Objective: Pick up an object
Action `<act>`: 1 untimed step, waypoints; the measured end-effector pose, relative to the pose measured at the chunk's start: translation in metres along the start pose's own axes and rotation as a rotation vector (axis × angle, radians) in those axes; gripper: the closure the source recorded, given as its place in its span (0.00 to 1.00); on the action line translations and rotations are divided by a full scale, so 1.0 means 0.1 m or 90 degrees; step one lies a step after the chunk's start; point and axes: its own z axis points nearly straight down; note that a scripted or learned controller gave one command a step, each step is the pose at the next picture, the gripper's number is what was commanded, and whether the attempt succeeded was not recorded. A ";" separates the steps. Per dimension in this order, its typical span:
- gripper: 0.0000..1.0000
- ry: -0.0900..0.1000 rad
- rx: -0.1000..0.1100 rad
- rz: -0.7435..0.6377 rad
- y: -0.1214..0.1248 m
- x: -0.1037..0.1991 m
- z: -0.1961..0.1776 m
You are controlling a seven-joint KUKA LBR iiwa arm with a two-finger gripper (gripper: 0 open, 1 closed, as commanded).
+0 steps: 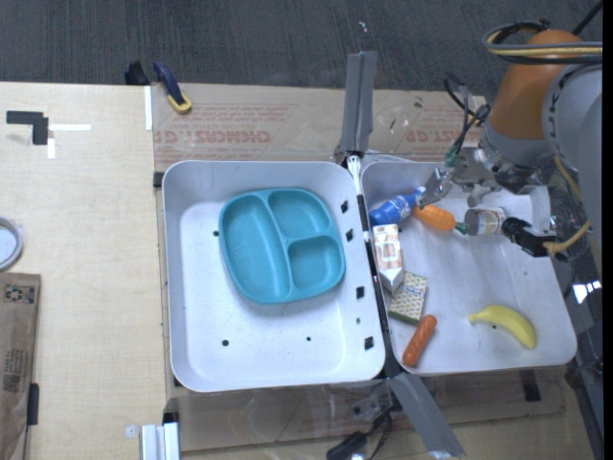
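Reaching from the right, the gripper [450,182] hangs over the right bin [536,348], just above a blue bottle [395,207] and an orange carrot [436,218]; I cannot tell its state. Cardboard [225,123] behind the bins shows mirrored letters, maybe "CHEMICALS".

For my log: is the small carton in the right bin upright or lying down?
Lying down. The small carton lies flat on the right bin floor, against the left wall.

Glossy teal plastic plate [282,244] in smooth white plastic bin [192,353], on matt pale wood bench [77,209], beside brown cardboard [249,123].
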 end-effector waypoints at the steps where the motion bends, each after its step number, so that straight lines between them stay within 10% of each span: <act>1: 0.00 0.001 0.003 -0.025 -0.08 -0.18 0.31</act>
